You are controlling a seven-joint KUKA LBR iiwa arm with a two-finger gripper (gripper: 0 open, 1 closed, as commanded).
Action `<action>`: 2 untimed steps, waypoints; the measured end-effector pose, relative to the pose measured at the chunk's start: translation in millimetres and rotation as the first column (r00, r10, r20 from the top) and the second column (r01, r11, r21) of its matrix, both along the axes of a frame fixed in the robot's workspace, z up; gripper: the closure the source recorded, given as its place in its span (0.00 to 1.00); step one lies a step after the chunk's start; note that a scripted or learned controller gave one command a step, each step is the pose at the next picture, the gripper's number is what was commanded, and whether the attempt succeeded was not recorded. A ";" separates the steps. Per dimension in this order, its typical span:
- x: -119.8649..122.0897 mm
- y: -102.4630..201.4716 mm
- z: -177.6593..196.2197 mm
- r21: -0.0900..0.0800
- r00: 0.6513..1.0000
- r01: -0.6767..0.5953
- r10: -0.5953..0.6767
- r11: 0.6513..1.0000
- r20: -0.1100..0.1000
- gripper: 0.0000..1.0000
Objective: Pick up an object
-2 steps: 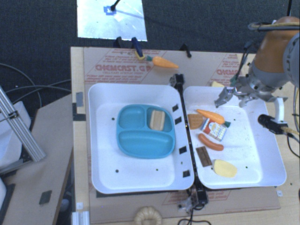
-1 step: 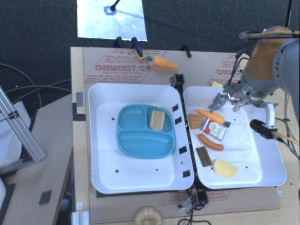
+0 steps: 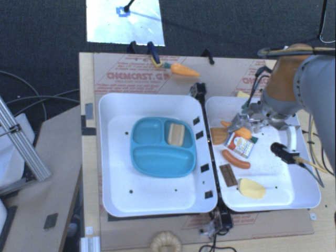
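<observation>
1. Carton [image 3: 242, 146], orange and white, lies on the floor of the right bin [image 3: 302, 196], toward the bin's left edge and far half. Not lifted.
2. Pincer [image 3: 239, 125] is low over the carton's far end. Cannot tell if it is apart or together, and nothing is seen clamped in it.
3. Sausage [image 3: 236, 159] lies just beside the carton on the near side. Yellow slice [image 3: 252, 189] is towards the near edge.
4. Judged progress: approach done; grip and lift remain.
</observation>
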State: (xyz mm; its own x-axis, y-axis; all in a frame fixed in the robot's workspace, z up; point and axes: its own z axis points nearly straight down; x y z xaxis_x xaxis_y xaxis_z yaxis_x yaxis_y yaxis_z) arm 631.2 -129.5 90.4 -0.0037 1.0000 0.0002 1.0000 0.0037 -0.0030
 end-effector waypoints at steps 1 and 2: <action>2.1 -0.3 14.1 -0.001 1.000 -0.001 0.001 1.000 0.007 1.00; 10.3 0.7 60.2 -0.001 1.000 -0.002 0.002 1.000 0.010 1.00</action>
State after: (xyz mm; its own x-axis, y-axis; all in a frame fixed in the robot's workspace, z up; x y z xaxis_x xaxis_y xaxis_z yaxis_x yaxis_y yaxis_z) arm 641.5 -128.7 150.5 -0.0052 1.0000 -0.0007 1.0000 0.0053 0.0065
